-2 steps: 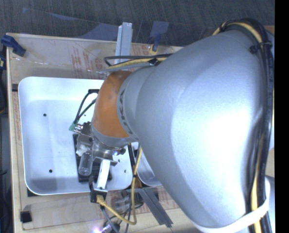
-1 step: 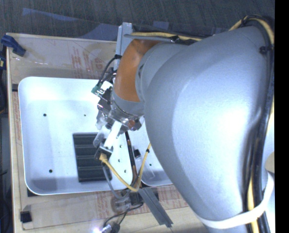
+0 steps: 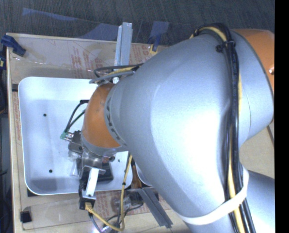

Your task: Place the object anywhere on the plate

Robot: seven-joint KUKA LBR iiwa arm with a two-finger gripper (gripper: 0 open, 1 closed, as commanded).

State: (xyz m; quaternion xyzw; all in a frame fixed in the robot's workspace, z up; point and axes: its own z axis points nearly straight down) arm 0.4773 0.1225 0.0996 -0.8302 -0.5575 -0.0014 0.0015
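As the arm (image 3: 183, 125) bends down into the white bin (image 3: 38, 144), its tool (image 3: 82, 157) is too hidden to judge.

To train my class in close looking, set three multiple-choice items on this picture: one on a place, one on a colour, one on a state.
1. Where is the wrist?
A over the bin at the view's left
B past that bin's far wall
C at the view's top edge

2. What colour is the band above the wrist?
A blue
B orange
C green

3. How is the arm posed?
A stretched straight up
B lying flat
C bent down toward the bin

Key:
1 A, the wrist overlaps the bin's white floor.
2 B, the band is orange against the grey arm.
3 C, the arm's lower end points down at the bin floor.
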